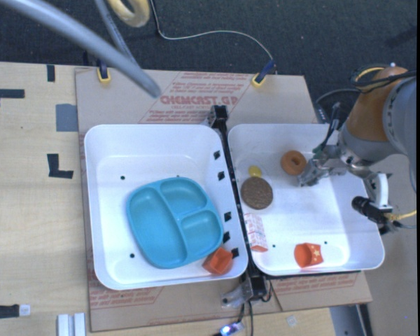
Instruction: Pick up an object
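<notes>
The right bin [350, 257] holds a brown doughnut [292, 162], a round brown cookie [257, 193], a small yellow piece [255, 171], a red-and-white packet [255, 232] by the divider, and a red fries carton [307, 255] near the front. My gripper [310, 174] reaches in from the right and sits low in that bin, just right of the doughnut. Nothing shows between its fingers. In the left bin [101, 152] lies a blue divided plate [175, 220], with an orange-red toy [218, 260] at the front right corner.
Both bins rest on a cardboard sheet [196, 96] on the wooden bench. A black divider strip [227, 180] runs between the bins. A grey pole [70, 30] crosses the upper left, and a thin cable [217, 37] lies behind the bins.
</notes>
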Controlling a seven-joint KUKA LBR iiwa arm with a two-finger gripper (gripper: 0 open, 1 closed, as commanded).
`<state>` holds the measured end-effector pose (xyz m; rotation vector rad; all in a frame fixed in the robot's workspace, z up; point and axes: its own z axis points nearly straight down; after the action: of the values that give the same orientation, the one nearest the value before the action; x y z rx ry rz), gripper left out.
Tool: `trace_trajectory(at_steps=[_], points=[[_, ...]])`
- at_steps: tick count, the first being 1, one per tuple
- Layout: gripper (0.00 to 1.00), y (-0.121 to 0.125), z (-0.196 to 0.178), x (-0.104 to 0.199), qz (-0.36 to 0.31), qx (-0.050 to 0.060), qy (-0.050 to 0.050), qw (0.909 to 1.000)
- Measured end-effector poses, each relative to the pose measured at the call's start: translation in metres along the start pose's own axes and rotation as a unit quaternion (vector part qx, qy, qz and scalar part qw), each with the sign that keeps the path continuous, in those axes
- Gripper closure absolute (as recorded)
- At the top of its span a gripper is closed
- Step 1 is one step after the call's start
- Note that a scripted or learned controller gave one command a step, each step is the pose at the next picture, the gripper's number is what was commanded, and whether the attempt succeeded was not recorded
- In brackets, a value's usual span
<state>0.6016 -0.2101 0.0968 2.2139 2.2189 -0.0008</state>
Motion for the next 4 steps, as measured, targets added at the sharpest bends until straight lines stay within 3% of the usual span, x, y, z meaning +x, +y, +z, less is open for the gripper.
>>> trace_trajectory(at_steps=[3, 4], points=[[1.00, 0.011, -0.151, -0.005, 0.000, 0.000, 0.002, 1.0000], [1.00, -0.007, -0.153, 0.043, -0.001, 0.003, 0.003, 1.0000]])
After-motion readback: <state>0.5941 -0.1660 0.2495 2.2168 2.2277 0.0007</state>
